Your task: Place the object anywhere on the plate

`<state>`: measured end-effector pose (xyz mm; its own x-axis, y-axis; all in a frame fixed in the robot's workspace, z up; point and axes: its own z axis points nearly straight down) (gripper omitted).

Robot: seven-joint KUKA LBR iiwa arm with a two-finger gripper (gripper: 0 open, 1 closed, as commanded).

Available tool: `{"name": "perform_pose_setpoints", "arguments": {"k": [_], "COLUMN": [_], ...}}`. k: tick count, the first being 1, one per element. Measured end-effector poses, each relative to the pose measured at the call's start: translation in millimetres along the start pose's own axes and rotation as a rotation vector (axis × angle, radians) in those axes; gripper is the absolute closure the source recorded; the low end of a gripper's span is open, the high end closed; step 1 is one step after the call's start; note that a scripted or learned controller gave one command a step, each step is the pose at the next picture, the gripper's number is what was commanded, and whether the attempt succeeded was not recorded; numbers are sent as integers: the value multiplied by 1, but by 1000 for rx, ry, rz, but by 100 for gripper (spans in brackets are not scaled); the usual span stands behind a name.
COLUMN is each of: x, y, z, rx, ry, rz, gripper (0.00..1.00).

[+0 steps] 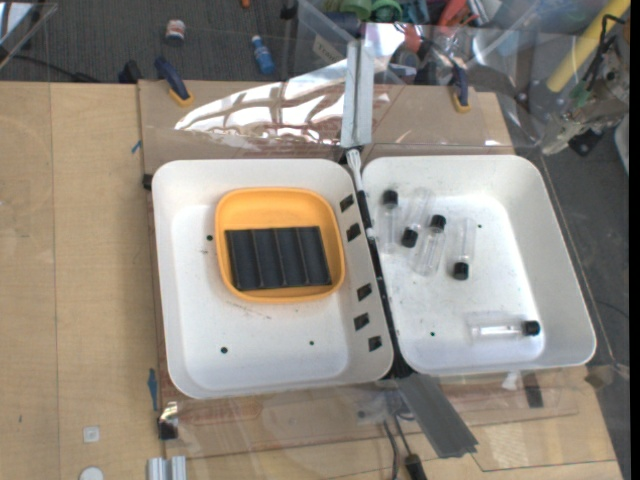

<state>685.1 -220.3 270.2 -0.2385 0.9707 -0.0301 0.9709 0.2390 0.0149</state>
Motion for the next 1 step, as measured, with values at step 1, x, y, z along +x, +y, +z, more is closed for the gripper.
{"name": "perform_pose_setpoints", "arguments": {"k": [1], "x": [0], "y": [0], "z": [0], "rx": [1], "ry": [0], "rz": [0], "gripper": [0]}}
